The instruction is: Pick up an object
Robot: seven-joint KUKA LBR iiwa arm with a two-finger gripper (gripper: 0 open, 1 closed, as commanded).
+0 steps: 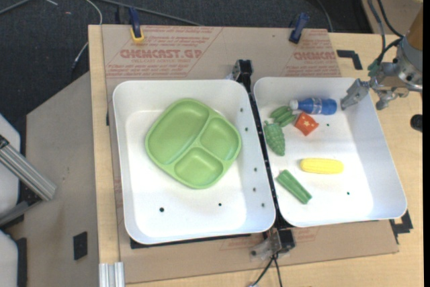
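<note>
The right bin [376,165] holds several small items. A blue bottle [314,105] lies on its side near the far wall, with a red block [306,124] just in front of it. A yellow corn cob [321,166] lies in the middle and a green stick-shaped piece [294,186] sits near the front left. Two more green pieces [275,136] lie by the left wall. My gripper [369,96] hangs over the bin's far right corner, to the right of the blue bottle. It is open, with nothing between its fingers.
The left bin [134,198] holds a green divided plate [193,142]. The bins rest on a cardboard sheet [168,50] held by clamps at the far edge. Cables hang beyond the bench at the top right.
</note>
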